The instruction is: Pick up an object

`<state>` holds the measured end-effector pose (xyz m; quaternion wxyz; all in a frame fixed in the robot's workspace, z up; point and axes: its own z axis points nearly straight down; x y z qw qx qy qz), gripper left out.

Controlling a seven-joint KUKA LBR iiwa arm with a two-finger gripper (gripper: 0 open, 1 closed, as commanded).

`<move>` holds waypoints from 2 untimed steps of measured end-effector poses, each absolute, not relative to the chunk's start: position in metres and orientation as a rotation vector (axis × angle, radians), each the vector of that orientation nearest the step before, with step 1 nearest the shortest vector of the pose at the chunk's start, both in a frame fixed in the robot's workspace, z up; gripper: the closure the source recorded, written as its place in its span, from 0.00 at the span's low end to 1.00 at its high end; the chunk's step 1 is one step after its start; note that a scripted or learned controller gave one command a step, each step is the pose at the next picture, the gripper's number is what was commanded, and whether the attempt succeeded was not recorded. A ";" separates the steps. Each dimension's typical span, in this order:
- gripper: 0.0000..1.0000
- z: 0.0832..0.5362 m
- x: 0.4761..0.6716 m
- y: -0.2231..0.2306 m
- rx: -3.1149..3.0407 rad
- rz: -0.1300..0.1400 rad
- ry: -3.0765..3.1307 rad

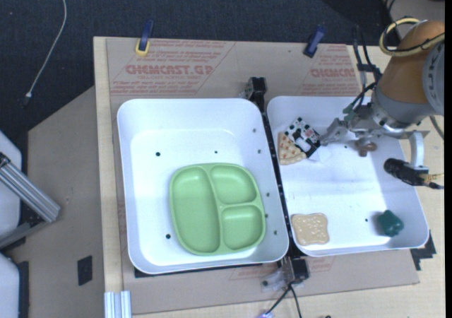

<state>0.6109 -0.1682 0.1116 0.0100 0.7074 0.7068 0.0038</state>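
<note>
I see the bench [212, 62] carrying both white bins, with the left bin [141, 126] lying well off to the left of the fingers and holding a green divided plate [215, 207] with three compartments. The right bin [339, 189] is the one the arm [413, 69] has reached into from the right, its orange band above the wrist over the bin's upper right corner. My gripper [318, 138] sits low in the upper left part of that bin, pointing left, and I cannot tell from here how its jaws stand, because the tips merge with the object in front of them. Just at the fingers lies a small black-and-white patterned object [302, 133], touching or nearly touching them; I cannot see that it is between them. Just past it, against the bin's left wall, lies a waffle-like tan piece [287, 148]. The wall dividing the two bins runs right beside these, so there is little room on that side. Below the fingers the bin floor is open and white across its middle. Well below them, near the lower left corner, lies a slice of toast [310, 228]. Far to the lower right of the fingers a dark green object [389, 223] sits by the bin's right wall.
</note>
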 end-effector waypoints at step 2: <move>1.00 0.161 0.613 -0.169 2.216 0.004 2.219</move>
